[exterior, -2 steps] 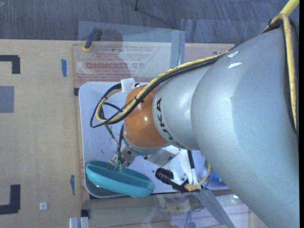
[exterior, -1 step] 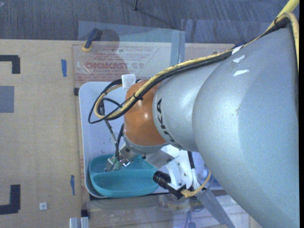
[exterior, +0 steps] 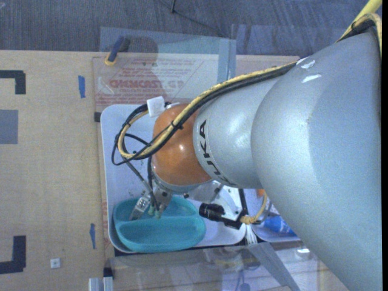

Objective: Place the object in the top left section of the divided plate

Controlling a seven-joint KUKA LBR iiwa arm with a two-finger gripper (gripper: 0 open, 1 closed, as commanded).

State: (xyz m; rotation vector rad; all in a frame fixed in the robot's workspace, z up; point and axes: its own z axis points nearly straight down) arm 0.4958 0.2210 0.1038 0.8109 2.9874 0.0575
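Grey arm (exterior: 291, 132) with orange band (exterior: 176, 153) reaches in from right, covers most of white bin (exterior: 109, 162). Gripper (exterior: 151, 208) points down over teal divided plate (exterior: 160, 229) at bin's near-left corner, tip just above plate's upper-left part. Grip state: cannot tell, tip too small and dark. Object for placing: cannot make out at gripper. Blue item (exterior: 280, 225) and bit of orange (exterior: 262, 194) lie right of plate, partly hidden under arm. Yellow-black cable (exterior: 130, 132) loops beside wrist.
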